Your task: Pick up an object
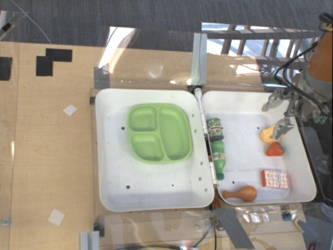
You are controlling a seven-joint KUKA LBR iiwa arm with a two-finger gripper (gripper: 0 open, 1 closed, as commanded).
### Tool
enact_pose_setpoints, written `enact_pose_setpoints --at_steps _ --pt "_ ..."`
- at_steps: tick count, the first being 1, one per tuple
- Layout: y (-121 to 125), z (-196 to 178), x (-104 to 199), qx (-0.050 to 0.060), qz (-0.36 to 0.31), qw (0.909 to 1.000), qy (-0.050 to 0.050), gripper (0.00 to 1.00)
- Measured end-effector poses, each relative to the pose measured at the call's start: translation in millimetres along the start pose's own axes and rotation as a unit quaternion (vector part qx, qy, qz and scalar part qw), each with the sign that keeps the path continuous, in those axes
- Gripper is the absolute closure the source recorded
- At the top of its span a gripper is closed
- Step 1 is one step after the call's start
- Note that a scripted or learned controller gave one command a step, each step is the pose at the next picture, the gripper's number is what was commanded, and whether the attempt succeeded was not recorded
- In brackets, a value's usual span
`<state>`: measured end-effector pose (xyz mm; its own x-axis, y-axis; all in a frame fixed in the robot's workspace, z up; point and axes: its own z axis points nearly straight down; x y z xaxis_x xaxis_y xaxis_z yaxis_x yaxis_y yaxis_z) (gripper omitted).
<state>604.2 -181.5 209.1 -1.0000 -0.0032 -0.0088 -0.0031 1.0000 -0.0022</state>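
Scanning left to right: a green three-compartment plate (158, 133) of smooth plastic sits in the left bin (112, 191). In the right bin (244, 108), a green bottle (216, 149) lies with its long axis near-to-far, against the left wall. The gripper (282, 129) hangs directly above a yellow rounded item (267, 135); whether it is clenched or released cannot be told. A red strawberry-shaped toy (274, 149) lies just nearer.

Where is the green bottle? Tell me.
The green bottle lies in the right bin, along its left wall beside the divider, with the brown pear-shaped toy just below it toward the front edge.
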Motion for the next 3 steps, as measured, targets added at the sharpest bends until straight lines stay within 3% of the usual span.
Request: enact_pose_setpoints --at_steps 1,2,3 --pt "-25 119 -55 0.0 0.07 0.9975 -0.003 0.0" --pt "-22 105 -59 0.001 0.065 0.9978 -0.009 1.0" --pt "-20 90 -63 0.002 0.062 0.998 -0.015 1.0"
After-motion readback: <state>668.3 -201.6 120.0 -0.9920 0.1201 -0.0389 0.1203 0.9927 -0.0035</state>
